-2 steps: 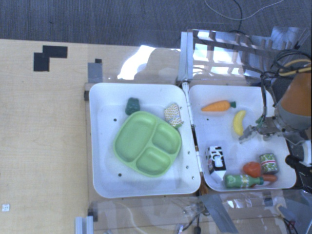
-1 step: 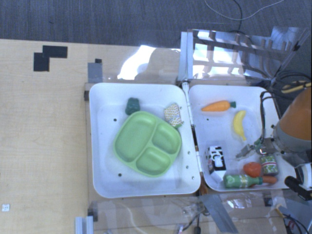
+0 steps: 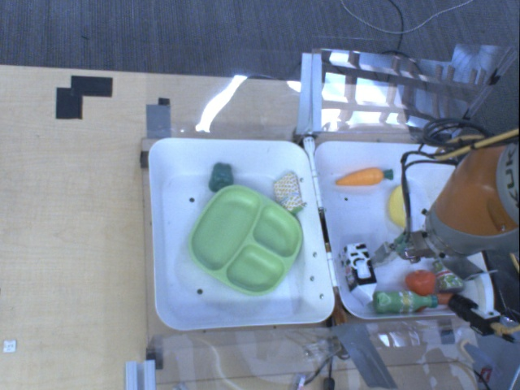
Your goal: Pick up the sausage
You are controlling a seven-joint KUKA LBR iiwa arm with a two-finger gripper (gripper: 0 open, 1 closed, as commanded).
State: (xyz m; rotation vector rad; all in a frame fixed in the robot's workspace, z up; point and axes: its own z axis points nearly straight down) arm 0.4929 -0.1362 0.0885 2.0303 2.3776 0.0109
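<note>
1. The claw is hanging over the right bin; I cannot tell its state.
2. No sausage is clearly showing; a red item is lying near the bin's front edge.
3. Crowded neighbours, a bottle and a carton, are risking a wrong grab.
4. The wooden surface is sitting on dark carpet.

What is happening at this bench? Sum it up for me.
The arm reaches in over the right bin, its gripper low among a carrot, a yellow item, a black-and-white toy, a red item and a green bottle. The left bin holds a green tray. I can't pick out a sausage, and nothing shows between the fingers.
</note>
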